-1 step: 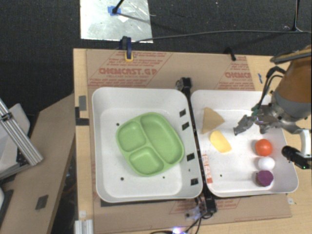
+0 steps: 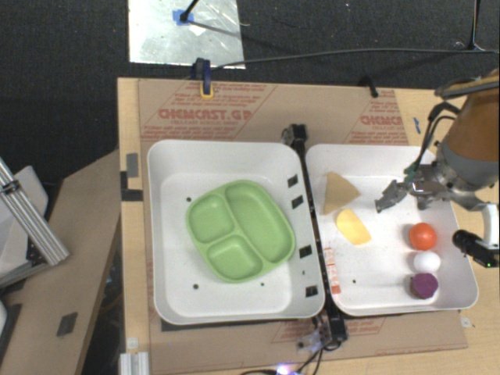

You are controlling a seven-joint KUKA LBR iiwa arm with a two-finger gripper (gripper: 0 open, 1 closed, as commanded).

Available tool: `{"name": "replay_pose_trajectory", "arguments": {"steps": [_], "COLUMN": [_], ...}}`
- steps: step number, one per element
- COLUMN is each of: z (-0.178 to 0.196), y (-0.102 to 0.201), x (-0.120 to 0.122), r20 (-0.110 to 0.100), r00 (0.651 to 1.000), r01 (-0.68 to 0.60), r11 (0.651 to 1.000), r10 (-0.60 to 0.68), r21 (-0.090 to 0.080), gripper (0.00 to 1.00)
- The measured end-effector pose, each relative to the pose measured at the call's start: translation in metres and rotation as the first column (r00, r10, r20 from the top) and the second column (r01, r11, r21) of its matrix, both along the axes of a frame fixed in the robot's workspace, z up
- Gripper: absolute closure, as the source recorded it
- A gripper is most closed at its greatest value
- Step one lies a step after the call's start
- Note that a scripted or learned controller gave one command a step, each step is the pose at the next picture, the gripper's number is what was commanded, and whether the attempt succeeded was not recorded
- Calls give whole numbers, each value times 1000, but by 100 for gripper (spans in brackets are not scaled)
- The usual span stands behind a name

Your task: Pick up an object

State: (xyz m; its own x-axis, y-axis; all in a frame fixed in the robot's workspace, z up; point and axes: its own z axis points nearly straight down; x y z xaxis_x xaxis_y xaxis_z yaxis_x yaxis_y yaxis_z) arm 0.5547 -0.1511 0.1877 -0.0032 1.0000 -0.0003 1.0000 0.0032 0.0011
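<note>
Right bin [image 2: 367,299] holds five loose objects. Tan wedge [image 2: 337,191], flat, triangular, point toward far wall, lies in bin's far-left part. Yellow oblong piece [image 2: 353,227] lies just beside wedge on near side, long axis slanted; cannot tell whether they touch. Orange ball [image 2: 423,236], white ball [image 2: 426,262], purple ball [image 2: 423,285] sit in short row along bin's right side, orange farthest, purple nearest, close together. Yellow piece well apart from ball row. All rest on bin floor.
</note>
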Motion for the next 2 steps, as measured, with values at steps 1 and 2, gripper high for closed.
{"name": "replay_pose_trajectory", "arguments": {"steps": [1,2], "z": [-49,-101], "y": [-9,-9], "x": [-4,-4], "r20": [-4,-3], "r00": [1000,1000], "r01": [2,2], "r11": [1000,1000], "r10": [-2,-2], "r21": [1,1], "gripper": [0,0]}}
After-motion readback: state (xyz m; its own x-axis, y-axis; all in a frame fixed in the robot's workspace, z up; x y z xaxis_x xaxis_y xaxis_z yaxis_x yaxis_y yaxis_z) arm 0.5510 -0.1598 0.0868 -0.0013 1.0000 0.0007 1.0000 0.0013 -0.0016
